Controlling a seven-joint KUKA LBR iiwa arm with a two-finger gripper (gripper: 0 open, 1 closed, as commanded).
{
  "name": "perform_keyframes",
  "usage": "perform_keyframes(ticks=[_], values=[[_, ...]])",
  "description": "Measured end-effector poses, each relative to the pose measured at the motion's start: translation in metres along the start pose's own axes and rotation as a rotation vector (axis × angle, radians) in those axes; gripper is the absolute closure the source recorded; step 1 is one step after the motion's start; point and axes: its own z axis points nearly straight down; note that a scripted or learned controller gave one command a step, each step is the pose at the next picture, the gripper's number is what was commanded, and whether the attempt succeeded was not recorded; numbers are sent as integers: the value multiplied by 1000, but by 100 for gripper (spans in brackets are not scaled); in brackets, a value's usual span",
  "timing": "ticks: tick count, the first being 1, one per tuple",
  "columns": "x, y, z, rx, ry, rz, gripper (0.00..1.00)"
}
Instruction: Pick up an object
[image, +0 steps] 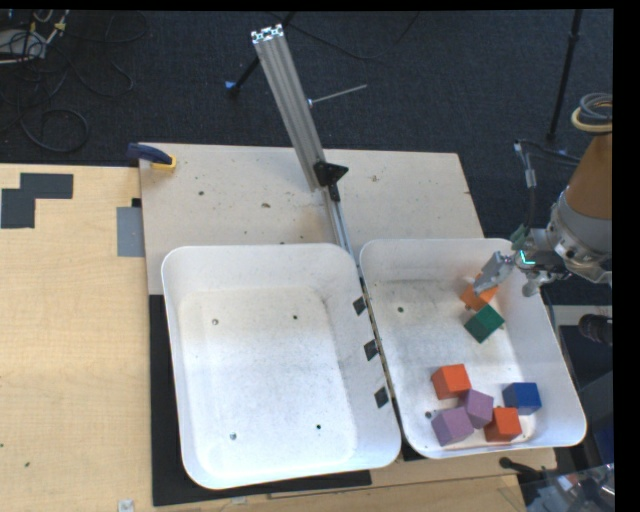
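- The gripper (497, 277) sits at the upper right of the right bin (420, 262), reaching in from the frame's right edge, its grey fingers (492, 270) slanting down and to the left.
- Right at those fingertips there's a small orange block (477, 296); the tips meet its top edge, but whether the jaws are clamped on it or standing apart, I cannot tell.
- Just below and right of that block, a dark green cube (485, 324) lies tilted on the bin floor, close by the orange one.
- Down toward the lower right of the same bin, a cluster: an orange cube (452, 380), two purple cubes (453, 425) (479, 407) touching each other, a blue cube (522, 396) and another orange cube (504, 424) tucked under the blue one.
- To the left, the left bin (262, 365) lies alongside, the two rims meeting at mid-frame with black clips (370, 349) along the seam.
- Above the bins, a silver aluminium rail (293, 108) slants up toward the top centre of the frame.
- At the upper left of the bench, a small blue and yellow clamp (152, 155) rests at the edge.
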Motion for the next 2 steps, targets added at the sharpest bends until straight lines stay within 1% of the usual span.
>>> perform_keyframes(ticks=[1,2], values=[[-3,2,45,4,1,3,0],[-4,4,109,3,1,3,0]])
